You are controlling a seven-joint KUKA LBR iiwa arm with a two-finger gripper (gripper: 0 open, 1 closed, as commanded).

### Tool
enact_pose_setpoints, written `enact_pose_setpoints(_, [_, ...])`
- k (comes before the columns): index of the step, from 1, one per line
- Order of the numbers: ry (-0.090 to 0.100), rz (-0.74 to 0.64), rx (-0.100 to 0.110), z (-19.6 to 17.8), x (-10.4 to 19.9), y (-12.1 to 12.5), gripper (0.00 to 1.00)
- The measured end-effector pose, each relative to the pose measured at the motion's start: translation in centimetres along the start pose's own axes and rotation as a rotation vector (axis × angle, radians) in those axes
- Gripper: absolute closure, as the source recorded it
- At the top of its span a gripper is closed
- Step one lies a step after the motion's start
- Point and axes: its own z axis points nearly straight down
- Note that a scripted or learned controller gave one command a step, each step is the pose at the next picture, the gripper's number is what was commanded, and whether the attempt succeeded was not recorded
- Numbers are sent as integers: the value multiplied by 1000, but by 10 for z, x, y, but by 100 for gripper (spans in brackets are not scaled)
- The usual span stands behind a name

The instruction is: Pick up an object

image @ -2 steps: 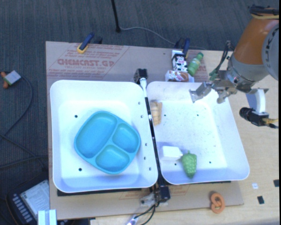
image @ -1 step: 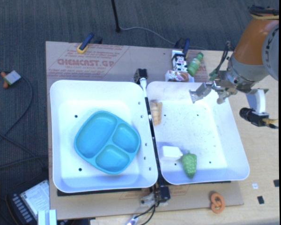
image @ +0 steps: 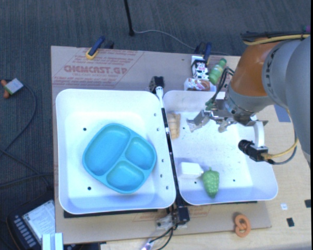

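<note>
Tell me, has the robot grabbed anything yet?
Not yet. Done: the arm has reached over the right bin. In hand: nothing; the hand is up near the bin's back. Left: pick something, maybe the green toy or white block near the front. The blue tray sits in the left bin.

I see three candidates in the right bin: a bumpy green toy lying near the front wall, a small white block just beside it on its left, and a tan piece against the bin's left wall. In the left bin a blue divided plate lies flat.
</note>
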Motion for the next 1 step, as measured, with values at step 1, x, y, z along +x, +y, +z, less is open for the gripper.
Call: enact_pose_setpoints(1, [-2,2,-9,62,4,-41,0])
